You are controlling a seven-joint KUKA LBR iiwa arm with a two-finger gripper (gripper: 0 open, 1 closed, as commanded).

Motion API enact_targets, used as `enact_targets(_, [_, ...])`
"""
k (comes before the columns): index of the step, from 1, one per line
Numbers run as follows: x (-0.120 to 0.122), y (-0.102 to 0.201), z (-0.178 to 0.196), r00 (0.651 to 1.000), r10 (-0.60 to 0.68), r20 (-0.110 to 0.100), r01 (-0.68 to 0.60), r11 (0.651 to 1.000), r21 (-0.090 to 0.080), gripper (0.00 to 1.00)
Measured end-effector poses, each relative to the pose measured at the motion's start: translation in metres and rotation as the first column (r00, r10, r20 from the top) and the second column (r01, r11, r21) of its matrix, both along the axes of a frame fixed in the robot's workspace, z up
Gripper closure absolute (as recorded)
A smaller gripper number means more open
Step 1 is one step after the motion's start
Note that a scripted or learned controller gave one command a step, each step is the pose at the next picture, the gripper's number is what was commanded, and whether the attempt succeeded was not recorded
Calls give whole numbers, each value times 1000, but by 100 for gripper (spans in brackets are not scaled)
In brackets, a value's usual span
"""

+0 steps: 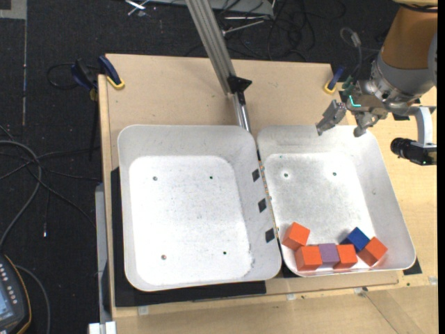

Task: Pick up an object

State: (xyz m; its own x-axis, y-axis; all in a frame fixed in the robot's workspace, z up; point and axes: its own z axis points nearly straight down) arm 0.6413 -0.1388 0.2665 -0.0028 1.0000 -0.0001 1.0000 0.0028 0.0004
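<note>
**benchwatcher:** Going left to right: the left bin has nothing for the arm to grab. The right bin has all the blocks bunched along its near edge, toward the near right corner. There's an orange cube, then a row of orange block, purple block, another orange one, with a blue block just behind and a last orange block at the right end. The gripper hangs over the far edge of the right bin, fingers spread apart, nothing between them.

**kuka_fan:** So still the approach step?

**benchwatcher:** I'd say so. It's well apart from the blocks. Next move calls for travelling across the bin toward the near edge, then dropping down on one.

**kuka_fan:** Which one? Any long axis to line up with?

**benchwatcher:** The lone orange cube looks easiest since it sits a bit free. It's a cube, no real long axis, just turned corner-on to the bin edge. The row itself runs along the near edge.
</note>
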Motion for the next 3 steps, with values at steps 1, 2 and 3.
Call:
enact_targets(1, [-22,-58,-105,1000,-8,-9,8,1000,-1,0])
enact_targets(2, [-84,-33,-170,1000,-5,-11,5,1000,4,0])
enact_targets(3, [-41,-83,-158,1000,-6,4,6,1000,-4,0])
